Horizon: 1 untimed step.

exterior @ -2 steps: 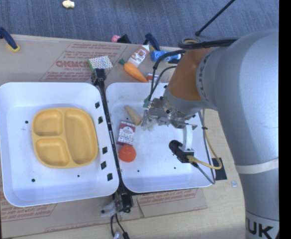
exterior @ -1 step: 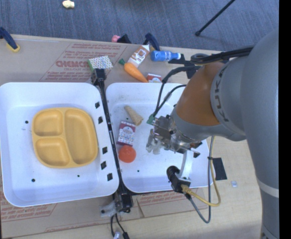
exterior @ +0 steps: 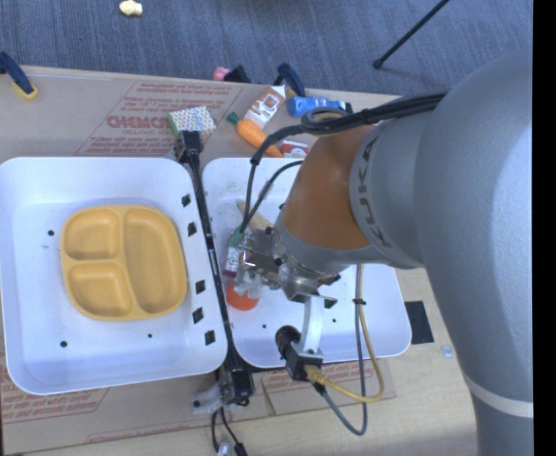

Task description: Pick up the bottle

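The arm point(exterior: 420, 188) reaches into the right bin point(exterior: 382, 335), 1 of 2 white bins on the bench. The gripper point(exterior: 244, 264) sits low near that bin's left wall. Whether it is apart or clamped cannot be told. A red-orange object point(exterior: 243, 299), probably the bottle, lies on the bin floor just beside and partly under the gripper. The left bin point(exterior: 11, 255) holds a yellow divided plate point(exterior: 124, 260).

Judged step: descent or grasp attempt at the bottle. The next move calls for a confirmed closure on the bottle, then a vertical lift clear of the bin wall.
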Tool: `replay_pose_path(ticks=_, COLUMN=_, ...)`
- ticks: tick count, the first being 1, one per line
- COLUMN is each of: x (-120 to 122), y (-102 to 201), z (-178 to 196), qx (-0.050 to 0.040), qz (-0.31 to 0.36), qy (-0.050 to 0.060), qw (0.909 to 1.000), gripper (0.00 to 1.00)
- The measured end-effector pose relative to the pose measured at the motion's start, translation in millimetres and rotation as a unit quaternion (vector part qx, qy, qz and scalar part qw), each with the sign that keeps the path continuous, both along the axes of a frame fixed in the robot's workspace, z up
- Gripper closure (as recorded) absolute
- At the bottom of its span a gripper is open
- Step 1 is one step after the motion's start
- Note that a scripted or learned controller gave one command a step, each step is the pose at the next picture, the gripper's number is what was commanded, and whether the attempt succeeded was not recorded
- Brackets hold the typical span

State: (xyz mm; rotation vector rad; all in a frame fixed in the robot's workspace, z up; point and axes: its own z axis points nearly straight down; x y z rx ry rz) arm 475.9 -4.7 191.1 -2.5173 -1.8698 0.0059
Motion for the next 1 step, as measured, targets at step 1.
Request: replay_pose_path(ticks=1, x=0.8, y=-25.0, z=129.1, qx=-0.0007, qz=0.183, qy=-0.003, qw=0.9832, gripper=1.0)
